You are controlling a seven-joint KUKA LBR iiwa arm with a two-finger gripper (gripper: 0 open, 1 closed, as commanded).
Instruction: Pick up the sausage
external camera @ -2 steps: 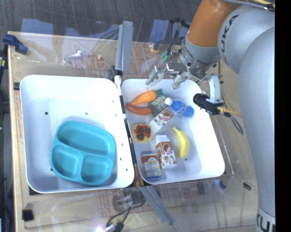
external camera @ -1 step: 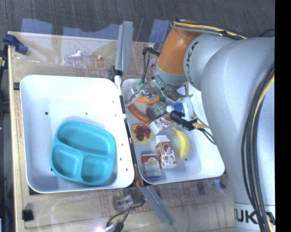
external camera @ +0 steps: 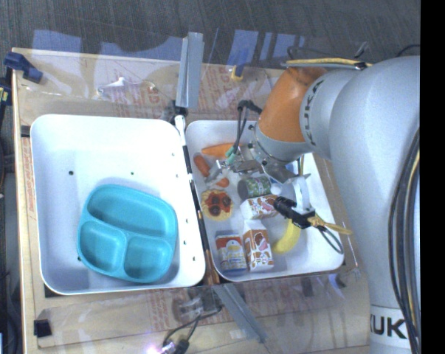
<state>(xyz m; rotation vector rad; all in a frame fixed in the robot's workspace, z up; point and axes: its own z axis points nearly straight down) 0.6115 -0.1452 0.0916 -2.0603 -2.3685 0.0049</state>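
The sausage [external camera: 201, 164], a short reddish-brown link, lies in the right bin [external camera: 319, 190] near its left wall, in the back half. My gripper [external camera: 223, 169] hangs low just to the right of the sausage, close to it or touching it. An orange carrot [external camera: 217, 150] lies directly behind them. Nothing shows as lifted from the bin floor.
A round pizza-like toy [external camera: 218, 203], a small can [external camera: 255, 187], a carton [external camera: 260, 206], two more cartons [external camera: 244, 250] and a banana [external camera: 287, 237] crowd the right bin. A blue divided plate [external camera: 128, 232] lies in the left bin [external camera: 60, 146].
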